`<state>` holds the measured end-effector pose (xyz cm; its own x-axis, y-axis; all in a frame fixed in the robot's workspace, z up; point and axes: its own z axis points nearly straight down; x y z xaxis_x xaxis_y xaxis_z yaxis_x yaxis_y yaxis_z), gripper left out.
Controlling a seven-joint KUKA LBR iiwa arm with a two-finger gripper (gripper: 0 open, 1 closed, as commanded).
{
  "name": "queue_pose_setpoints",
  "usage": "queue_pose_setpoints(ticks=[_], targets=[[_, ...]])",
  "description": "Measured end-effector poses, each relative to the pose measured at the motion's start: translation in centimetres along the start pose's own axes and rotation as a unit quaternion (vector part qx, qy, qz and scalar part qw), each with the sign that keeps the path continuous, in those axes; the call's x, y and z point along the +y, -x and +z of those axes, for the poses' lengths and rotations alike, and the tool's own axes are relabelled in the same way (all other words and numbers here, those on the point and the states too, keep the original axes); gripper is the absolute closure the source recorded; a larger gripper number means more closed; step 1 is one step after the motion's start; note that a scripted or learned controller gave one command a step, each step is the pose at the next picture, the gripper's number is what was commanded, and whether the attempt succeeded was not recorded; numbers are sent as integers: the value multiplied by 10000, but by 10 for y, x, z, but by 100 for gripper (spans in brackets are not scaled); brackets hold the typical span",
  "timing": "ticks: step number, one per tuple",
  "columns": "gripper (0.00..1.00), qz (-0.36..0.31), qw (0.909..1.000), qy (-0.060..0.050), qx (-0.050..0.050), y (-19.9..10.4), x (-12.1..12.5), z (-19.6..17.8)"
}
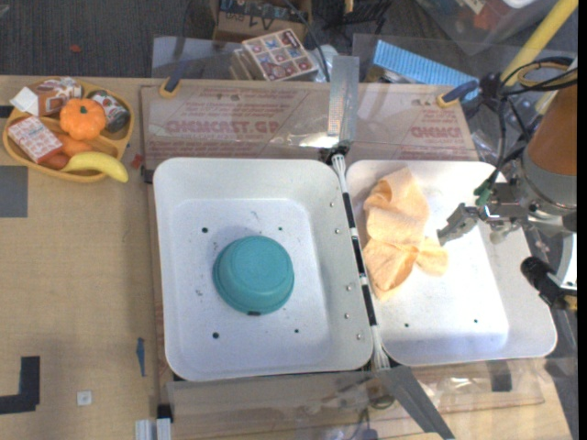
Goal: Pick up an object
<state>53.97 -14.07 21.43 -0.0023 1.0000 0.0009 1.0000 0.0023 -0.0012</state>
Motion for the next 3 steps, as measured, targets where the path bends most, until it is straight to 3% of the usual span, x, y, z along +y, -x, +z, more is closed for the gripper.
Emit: queue_pose_setpoints(ticks=[1,2,3], targets=[[0,-332,9994,73,-14,-48,3,124],[100,-310,9995,91,-9,-46,4,114],[100,-2007,9796,21,-15,-90,75,29]])
